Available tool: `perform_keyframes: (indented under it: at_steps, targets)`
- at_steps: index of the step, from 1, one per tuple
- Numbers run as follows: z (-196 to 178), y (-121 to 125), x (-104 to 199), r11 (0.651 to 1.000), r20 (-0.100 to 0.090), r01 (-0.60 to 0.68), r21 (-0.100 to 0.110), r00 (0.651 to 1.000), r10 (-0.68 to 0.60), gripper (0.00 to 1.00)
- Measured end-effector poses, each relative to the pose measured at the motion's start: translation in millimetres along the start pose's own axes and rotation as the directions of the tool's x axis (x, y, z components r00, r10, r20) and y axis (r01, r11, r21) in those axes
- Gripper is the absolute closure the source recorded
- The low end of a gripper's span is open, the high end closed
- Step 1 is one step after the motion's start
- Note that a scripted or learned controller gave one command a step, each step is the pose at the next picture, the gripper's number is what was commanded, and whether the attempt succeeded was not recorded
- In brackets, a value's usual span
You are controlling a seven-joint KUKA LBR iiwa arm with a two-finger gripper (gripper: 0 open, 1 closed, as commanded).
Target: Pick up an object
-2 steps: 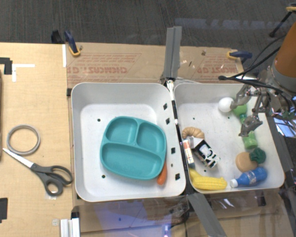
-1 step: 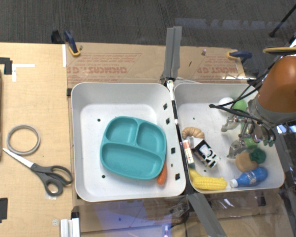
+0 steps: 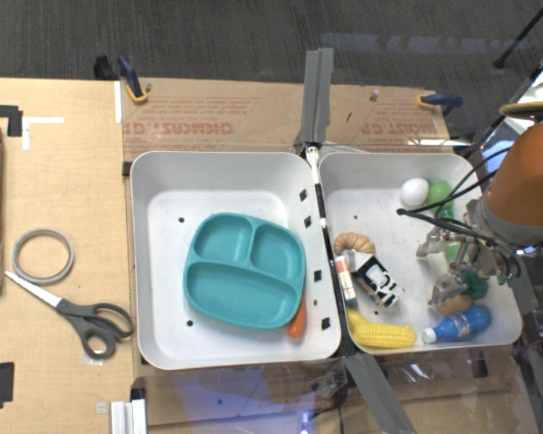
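The right bin [image 3: 380,174] holds several small items: a white ball [image 3: 414,191], a green ball [image 3: 440,193], a brown croissant-shaped toy [image 3: 354,241], a black-and-white box [image 3: 378,281], a yellow corn cob [image 3: 383,334] and a blue bottle [image 3: 460,325]. My gripper [image 3: 441,266] is low over the right side of this bin, just above the bottle. Its fingers stand apart with bare bin floor between them. A dark green object [image 3: 476,287] lies right beside the lower finger, partly hidden by the wrist.
The left bin [image 3: 154,242] holds a teal divided plate [image 3: 245,270] with an orange carrot [image 3: 297,320] at its lower right edge. A red-and-white tube [image 3: 345,278] lies by the divider. Scissors [image 3: 80,314] and a tape ring [image 3: 42,254] rest on the bench at left.
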State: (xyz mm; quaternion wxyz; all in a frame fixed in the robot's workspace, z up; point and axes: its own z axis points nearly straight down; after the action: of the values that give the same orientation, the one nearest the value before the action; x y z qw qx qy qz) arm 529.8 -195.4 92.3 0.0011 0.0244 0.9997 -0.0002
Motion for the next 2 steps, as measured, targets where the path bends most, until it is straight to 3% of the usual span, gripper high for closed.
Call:
perform_keyframes:
  at_steps: [1,2]
  targets:
    - [-0.6,-7.9,-79.3,0.999,0.003,-0.032,0.0,0.999,0.032,0.0]
    - [-0.3,-24.6,-36.5,0.993,0.001,-0.118,0.0,0.993,0.118,0.0]
